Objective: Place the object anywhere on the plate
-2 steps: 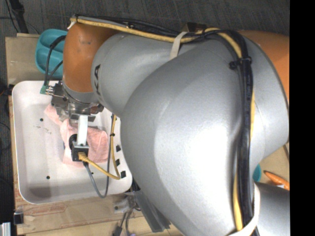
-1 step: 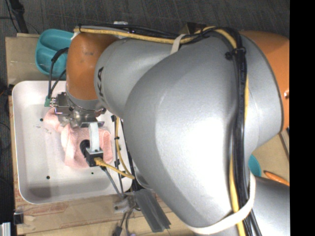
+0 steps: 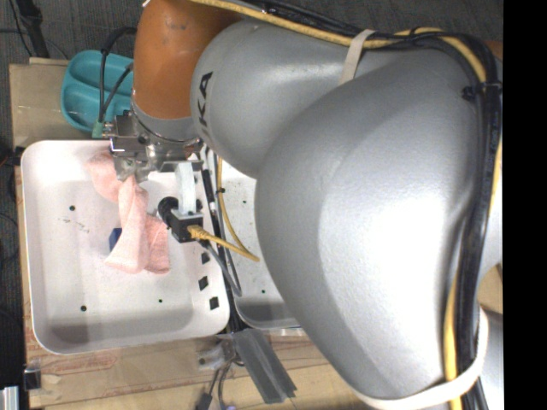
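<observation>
Scanning from the left, we see a pink cloth (image 3: 137, 225) hanging or draped in the left bin (image 3: 51, 254), its long axis running from the far side toward us. The gripper (image 3: 130, 162) sits at the cloth's far end, so the cloth trails nearward from it. Whether it is actually pinched, we cannot tell. A teal object (image 3: 85, 88) lies beyond the bin.

A robotics lab is showing here; a big grey cabled industrial arm (image 3: 367, 203) is looming over shallow white plastic bins (image 3: 51, 306) sitting on a plywood worktop (image 3: 21, 84).
</observation>
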Controlling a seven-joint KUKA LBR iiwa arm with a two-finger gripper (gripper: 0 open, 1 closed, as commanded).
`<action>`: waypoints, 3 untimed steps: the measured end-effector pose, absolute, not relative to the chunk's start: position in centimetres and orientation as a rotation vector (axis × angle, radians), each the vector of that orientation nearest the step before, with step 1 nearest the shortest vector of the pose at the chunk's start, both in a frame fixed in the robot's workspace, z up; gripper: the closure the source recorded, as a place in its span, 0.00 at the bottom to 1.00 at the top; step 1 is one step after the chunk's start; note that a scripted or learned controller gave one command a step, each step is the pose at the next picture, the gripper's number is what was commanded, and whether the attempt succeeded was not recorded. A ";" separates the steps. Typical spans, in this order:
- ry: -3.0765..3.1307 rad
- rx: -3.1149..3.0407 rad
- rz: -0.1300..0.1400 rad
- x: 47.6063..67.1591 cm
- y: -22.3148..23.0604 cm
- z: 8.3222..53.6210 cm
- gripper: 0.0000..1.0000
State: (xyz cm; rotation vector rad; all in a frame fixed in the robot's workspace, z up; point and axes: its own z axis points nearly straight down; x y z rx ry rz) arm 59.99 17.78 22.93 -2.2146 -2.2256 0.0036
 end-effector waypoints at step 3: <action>-2.535 -1.854 0.002 63.6 20.5 18.8 1.00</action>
